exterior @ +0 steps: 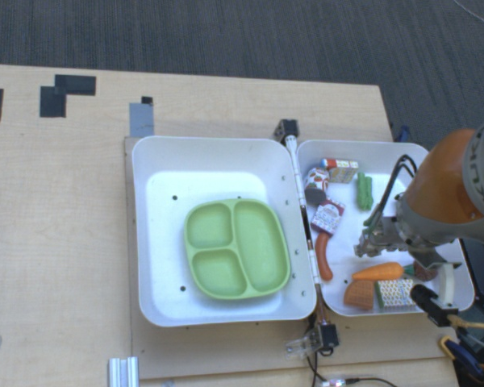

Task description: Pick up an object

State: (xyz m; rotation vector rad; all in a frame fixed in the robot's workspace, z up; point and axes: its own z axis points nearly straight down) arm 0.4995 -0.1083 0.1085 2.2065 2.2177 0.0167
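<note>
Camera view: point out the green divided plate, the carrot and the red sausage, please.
green divided plate (pixel 262 248), camera view, floor of its large right compartment.
carrot (pixel 377 272), camera view, middle of its orange body.
red sausage (pixel 323 258), camera view, middle of its length, beside the bins' divider.

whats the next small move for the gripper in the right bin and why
Probably a short, straight descent. The two-finger gripper hangs low in the shallow white right bin, over bare floor just above the orange carrot-shaped toy, with nothing visible between its fingers. The long red sausage-shaped toy lies further left near the bin wall, so the carrot looks like the nearest target.
</note>
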